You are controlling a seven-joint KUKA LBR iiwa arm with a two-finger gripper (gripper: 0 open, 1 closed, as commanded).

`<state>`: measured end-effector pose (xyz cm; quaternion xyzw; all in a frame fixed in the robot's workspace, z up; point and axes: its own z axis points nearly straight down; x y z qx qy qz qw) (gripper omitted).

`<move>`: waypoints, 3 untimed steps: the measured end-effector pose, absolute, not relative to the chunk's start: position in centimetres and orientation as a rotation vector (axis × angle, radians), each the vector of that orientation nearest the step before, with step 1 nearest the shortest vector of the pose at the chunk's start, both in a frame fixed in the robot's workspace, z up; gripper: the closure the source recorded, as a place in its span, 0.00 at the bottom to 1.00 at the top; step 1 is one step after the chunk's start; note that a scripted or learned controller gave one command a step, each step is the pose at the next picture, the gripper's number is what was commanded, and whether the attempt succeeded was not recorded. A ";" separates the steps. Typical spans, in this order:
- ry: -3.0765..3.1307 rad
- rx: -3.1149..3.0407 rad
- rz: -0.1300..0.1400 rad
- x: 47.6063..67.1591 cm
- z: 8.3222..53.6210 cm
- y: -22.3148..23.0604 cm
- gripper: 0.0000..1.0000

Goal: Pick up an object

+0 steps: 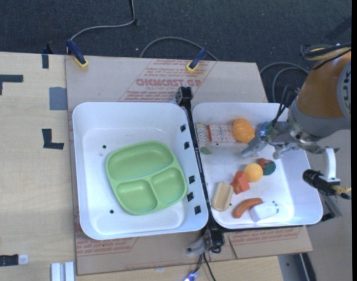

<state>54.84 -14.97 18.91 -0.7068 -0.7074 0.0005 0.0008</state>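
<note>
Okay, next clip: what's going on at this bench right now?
A grey KUKA arm with an orange band reaches in from the right, and its gripper is low over the right bin, among toy foods. It sits between an orange ball and a smaller orange-yellow fruit. I can't tell whether it holds anything. A red sausage and a bread piece lie nearer the front. The left bin holds a green divided plate.
</note>
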 end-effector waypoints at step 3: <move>-2.227 -2.225 -0.005 52.0 8.7 -11.3 0.00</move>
